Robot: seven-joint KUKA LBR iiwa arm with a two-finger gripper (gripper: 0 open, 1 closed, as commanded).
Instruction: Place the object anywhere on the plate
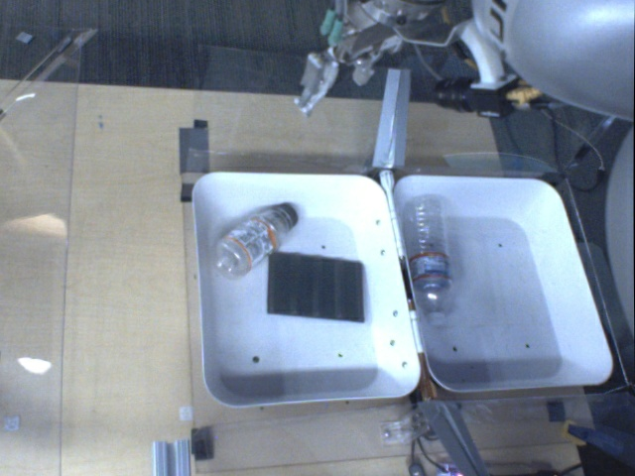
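Nearest the camera, two white bins sit side by side on the table: left bin [213, 365] and right bin [585, 360]. Jaws [337, 62] hang high above the far edge of both bins, gripping nothing; finger spread cannot be told at this size. Dark plate [316, 287] lies flat in the left bin, well below and slightly left of the jaws. One clear bottle [256, 239] lies just beside the plate's far left corner. Second clear bottle [429, 256] lies along the right bin's inner wall, below and right of the jaws. Judgement: bottles appear light, thin-walled, slippery, prone to rolling; grip across the mid-body
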